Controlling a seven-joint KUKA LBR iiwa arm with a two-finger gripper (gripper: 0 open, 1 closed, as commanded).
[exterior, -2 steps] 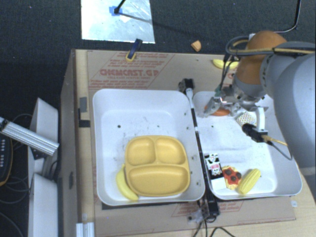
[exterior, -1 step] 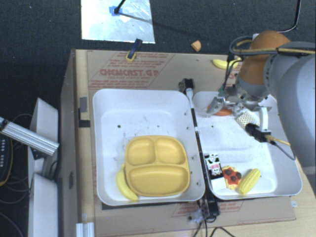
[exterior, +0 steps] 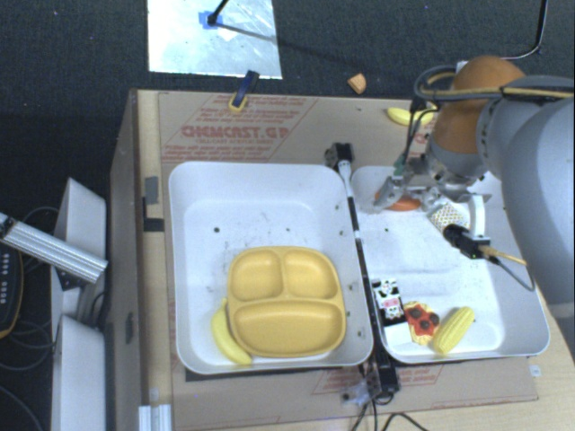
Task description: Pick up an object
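Orange object (exterior: pixel 406 204): a small flat orange piece in the far left corner of the right bin (exterior: pixel 521 339), close to the divider between the bins. The gripper (exterior: pixel 402 189) is low in that same corner, directly over it, so the piece lies just below and slightly nearer the camera than the fingertips. Its long axis looks to run roughly left-right, though most of it is hidden. Whether the gripper is spread or closed I cannot tell; the wrist hides that, and no object shows between its fingers. The other candidates lie well apart at the near end of the bin: corn cob (exterior: pixel 453 329), patterned card (exterior: pixel 388 300), and red-orange toy (exterior: pixel 419 320). The left bin (exterior: pixel 193 268) holds a yellow divided plate (exterior: pixel 286 301) and a banana (exterior: pixel 227 338).
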